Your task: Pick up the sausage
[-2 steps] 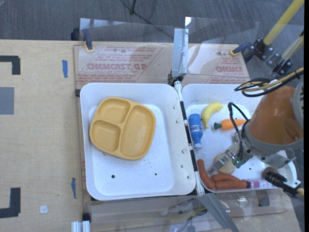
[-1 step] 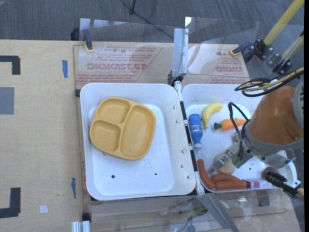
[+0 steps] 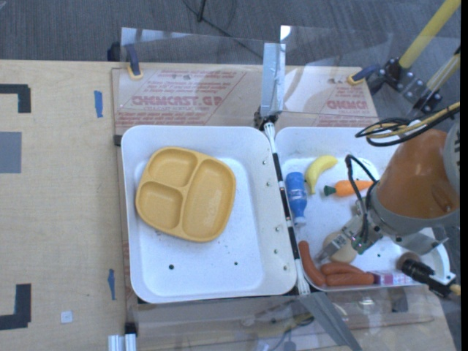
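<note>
Sausage (image 3: pixel 330 272): reddish-brown, curved, apparently linked pieces

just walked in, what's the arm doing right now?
The arm is reaching into the right bin, its gripper hovering just above the sausage, which lies along the bin's near edge and is not picked up yet. A banana, carrot and blue bottle sit farther back. The left bin holds a yellow divided plate.

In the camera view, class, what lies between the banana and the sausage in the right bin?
The gripper hangs there over bare white bin floor, between banana and sausage.
</note>
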